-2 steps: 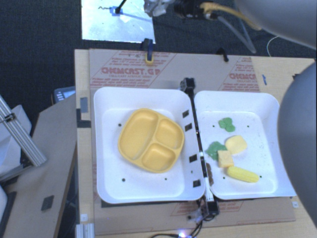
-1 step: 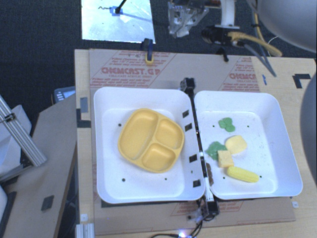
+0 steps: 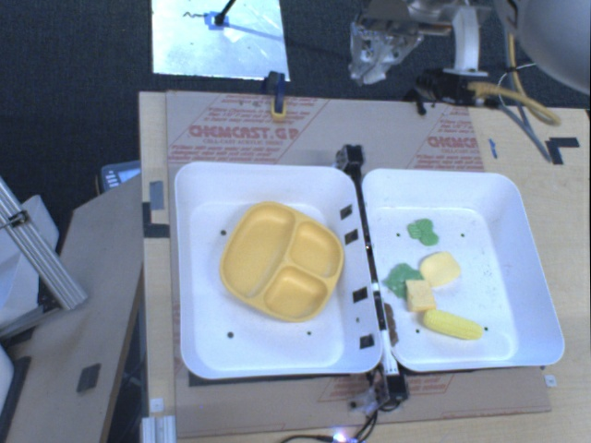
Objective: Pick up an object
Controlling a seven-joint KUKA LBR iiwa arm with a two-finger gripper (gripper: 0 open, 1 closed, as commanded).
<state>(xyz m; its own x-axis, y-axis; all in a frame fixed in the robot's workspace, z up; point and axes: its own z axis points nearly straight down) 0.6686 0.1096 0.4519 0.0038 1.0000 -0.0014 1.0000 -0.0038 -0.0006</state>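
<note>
Corn cob (image 3: 452,324) in right bin (image 3: 517,206) | claw (image 3: 371,55) raised (grip state unclear)

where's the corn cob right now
The corn cob lies in the right bin, near its front edge, just below and right of the yellow cube.

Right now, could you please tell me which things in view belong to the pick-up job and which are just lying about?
For the job:
hand
corn
yellow cube
yellow slice
green pieces
right bin

Lying about:
yellow tray
left bin
clamp
metal sheet
</note>
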